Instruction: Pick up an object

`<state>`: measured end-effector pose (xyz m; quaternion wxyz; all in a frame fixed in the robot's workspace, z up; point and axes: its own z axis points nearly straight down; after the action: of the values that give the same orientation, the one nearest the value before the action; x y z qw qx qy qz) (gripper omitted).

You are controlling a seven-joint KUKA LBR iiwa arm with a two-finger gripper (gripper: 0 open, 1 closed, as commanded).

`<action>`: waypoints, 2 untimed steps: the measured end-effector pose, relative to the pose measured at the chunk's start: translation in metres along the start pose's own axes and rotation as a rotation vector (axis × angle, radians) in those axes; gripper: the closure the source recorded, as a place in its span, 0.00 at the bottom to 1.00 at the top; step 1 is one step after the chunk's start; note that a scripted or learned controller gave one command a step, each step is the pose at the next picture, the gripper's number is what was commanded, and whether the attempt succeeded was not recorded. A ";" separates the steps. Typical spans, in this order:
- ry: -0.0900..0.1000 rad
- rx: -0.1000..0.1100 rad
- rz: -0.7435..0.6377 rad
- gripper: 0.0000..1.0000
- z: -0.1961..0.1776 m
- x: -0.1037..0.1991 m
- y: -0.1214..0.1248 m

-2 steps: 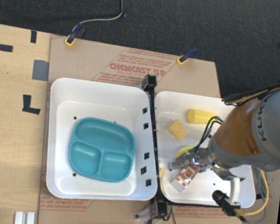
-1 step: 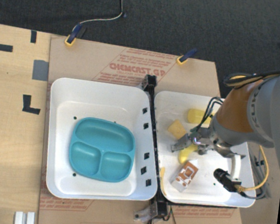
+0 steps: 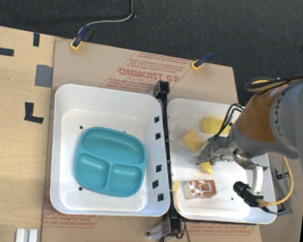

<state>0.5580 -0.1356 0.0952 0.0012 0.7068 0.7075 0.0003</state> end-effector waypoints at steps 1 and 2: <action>0.002 -0.004 -0.007 1.00 -0.094 0.092 0.036; 0.001 0.003 -0.001 1.00 -0.089 0.144 0.070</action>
<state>0.6277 0.0089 0.1840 -0.0003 0.7064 0.7078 -0.0002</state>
